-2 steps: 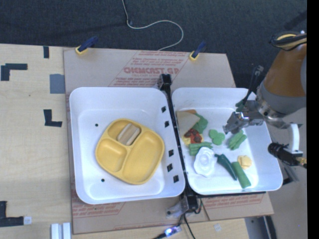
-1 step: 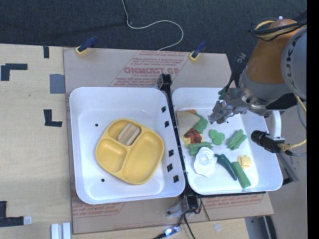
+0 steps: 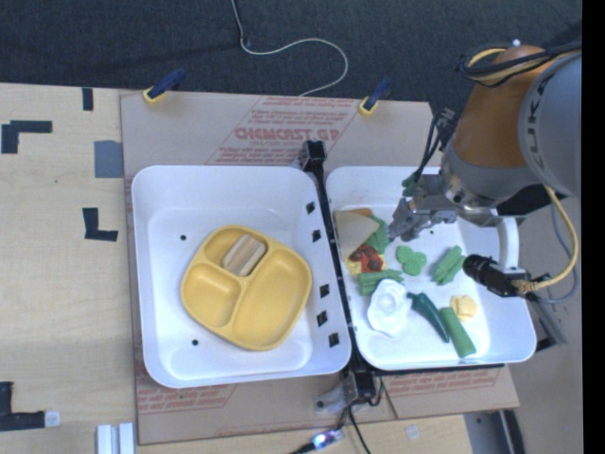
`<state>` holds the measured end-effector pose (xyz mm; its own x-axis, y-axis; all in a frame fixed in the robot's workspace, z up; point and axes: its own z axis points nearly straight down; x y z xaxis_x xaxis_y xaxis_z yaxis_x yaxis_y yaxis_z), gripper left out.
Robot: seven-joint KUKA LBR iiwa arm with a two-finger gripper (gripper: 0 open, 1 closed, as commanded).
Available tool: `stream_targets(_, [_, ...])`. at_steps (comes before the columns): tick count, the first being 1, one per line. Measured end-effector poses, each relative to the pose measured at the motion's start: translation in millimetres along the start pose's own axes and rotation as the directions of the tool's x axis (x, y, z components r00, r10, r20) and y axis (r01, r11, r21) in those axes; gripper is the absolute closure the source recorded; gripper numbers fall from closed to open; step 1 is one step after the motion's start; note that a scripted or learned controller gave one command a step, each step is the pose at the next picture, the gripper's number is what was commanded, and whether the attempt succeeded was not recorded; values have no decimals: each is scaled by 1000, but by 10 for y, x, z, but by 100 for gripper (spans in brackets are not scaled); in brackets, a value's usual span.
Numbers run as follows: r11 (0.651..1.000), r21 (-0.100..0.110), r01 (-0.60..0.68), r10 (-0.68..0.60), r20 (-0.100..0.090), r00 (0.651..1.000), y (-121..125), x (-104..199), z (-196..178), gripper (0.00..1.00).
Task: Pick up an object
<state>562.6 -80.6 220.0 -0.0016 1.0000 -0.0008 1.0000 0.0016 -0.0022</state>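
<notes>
With the toy foods, including a white fried egg (image 3: 387, 307) and green pods (image 3: 447, 264), crowded at lower right in the right bin (image 3: 510, 343), the gripper (image 3: 408, 218) above them, finger opening indeterminable, risks nudging neighbours or closing on nothing.

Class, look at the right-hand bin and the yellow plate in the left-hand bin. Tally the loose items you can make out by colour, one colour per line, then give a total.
Green items in the right bin: about 6, some overlapping
White item: 1
Small yellow item: 1
Red and orange piece: 1
Tan wedge: 1
Tan piece on the yellow plate: 1
Total: about 11
</notes>
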Motion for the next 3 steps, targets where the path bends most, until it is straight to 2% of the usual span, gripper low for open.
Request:
stream_targets(1, [1000, 0, -1, 1, 0, 1000, 106, 9, 49, 100])
stream_targets(2, [1000, -2, 0, 0, -1, 1000, 91, -87, -135, 100])
stream_targets(3, [1000, 0, -1, 1, 0, 1000, 184, -43, -27, 100])
